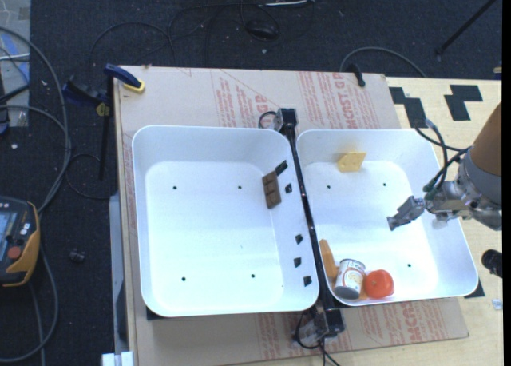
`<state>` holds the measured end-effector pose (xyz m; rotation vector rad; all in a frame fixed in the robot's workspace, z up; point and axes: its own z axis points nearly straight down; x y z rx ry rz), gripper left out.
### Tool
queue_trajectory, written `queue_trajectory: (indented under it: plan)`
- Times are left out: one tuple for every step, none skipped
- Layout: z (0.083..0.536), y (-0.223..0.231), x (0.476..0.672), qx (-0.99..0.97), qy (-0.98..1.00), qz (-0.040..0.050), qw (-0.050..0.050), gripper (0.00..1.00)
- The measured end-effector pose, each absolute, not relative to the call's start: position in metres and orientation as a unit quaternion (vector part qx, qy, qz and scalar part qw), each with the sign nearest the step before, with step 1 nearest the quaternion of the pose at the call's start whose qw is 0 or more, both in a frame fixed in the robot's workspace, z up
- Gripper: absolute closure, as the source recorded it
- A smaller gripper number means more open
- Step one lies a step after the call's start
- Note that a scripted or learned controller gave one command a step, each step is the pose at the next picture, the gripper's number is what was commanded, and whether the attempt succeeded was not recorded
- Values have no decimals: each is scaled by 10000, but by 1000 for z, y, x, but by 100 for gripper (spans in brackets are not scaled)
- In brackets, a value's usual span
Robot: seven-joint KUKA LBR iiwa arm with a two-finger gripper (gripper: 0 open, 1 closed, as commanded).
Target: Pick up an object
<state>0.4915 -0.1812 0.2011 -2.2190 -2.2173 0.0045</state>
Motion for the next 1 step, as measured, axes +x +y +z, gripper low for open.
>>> queue_trajectory:
  plan:
    - [203, -181, 493, -7071, -7071, 1, 2, 0]
